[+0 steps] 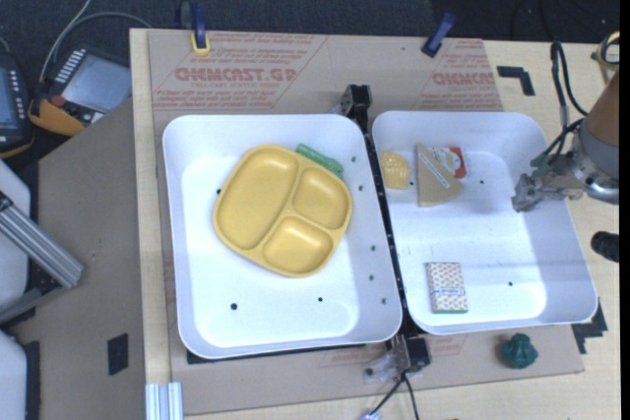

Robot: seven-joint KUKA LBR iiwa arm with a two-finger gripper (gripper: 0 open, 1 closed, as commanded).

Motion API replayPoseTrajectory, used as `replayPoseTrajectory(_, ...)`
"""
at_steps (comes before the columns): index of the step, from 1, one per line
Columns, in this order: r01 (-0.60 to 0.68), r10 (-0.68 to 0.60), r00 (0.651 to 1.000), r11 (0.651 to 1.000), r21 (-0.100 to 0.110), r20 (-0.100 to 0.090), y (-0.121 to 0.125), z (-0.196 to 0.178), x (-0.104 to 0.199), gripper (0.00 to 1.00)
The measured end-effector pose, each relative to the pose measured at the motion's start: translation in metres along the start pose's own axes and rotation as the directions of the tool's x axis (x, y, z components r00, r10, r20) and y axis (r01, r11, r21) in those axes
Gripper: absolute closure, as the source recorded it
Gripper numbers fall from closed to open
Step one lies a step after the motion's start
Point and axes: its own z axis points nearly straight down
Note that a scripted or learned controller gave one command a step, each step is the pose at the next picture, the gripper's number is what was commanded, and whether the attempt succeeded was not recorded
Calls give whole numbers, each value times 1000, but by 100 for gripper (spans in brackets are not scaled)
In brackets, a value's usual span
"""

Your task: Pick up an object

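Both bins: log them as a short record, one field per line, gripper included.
left bin: yellow plate, green item partly under its far edge
right bin: yellow lump, tan wedge, small packet
gripper: over right bin's right side, nothing seen between its fingers
bench, outside bins: green toy near front right corner
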Motion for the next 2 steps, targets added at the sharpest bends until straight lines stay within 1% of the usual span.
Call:
replayPoseTrajectory(1,-1,1,1000,1000,-1,1,-8,-56,-4,100)
replayPoseTrajectory(2,0,0,1000,1000,1,0,-7,-73,-5,100)
